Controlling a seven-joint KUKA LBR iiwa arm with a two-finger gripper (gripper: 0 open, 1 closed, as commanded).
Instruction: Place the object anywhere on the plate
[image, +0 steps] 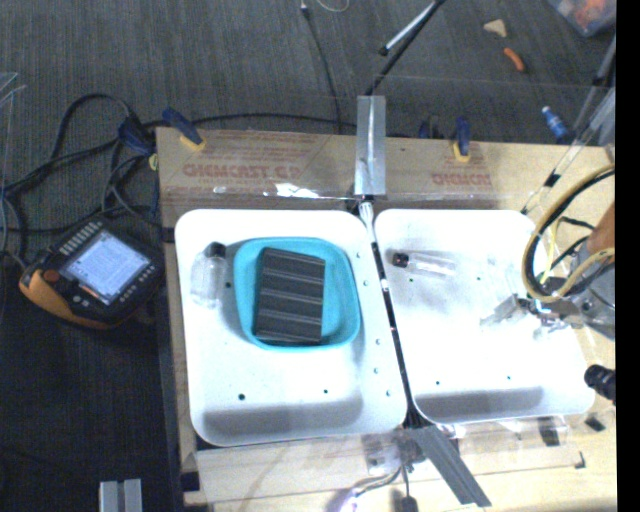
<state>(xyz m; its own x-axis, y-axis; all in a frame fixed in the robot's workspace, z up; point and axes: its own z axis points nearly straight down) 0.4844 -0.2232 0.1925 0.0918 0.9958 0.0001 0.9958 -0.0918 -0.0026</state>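
Bench (270, 172): wooden top with red lettering along the far edge, bearing two shallow white bins side by side; a metal bar runs between them.

Left bin (290, 400): holds a blue plate (345, 300), squarish with rounded corners, sitting in the middle to far part of the bin; on the plate lies a dark grey ribbed block (290, 295), its ridges running across, fully inside the plate's rim; just beside the plate's left edge stands a small clear bottle (208, 272) with a dark cap, resting on the bin floor, apart from the block.

Right bin (470, 400): a clear tube (425, 263) with a dark end lies flat near its far left corner, well apart from the arm.

Arm (605, 235): enters from the right edge, with yellow and black cables looped around it; gripper (535, 310) low over the right side of the right bin; whether its fingers are apart or together, cannot tell; nothing seen between them.

Off the bench, left: a handheld pendant (95, 272) with a lit screen on the dark floor, cable attached.
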